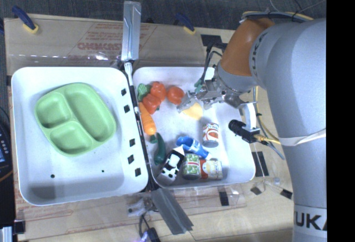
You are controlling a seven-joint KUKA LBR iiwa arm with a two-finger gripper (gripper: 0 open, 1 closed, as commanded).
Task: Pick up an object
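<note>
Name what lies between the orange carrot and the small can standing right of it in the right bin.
In the camera view, bare white bin floor separates the carrot from the can; the yellow piece sits just above that line.

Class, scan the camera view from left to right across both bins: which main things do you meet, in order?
Green divided plate → orange carrot → red tomato → yellow piece at the gripper → small can → grey arm.
</note>
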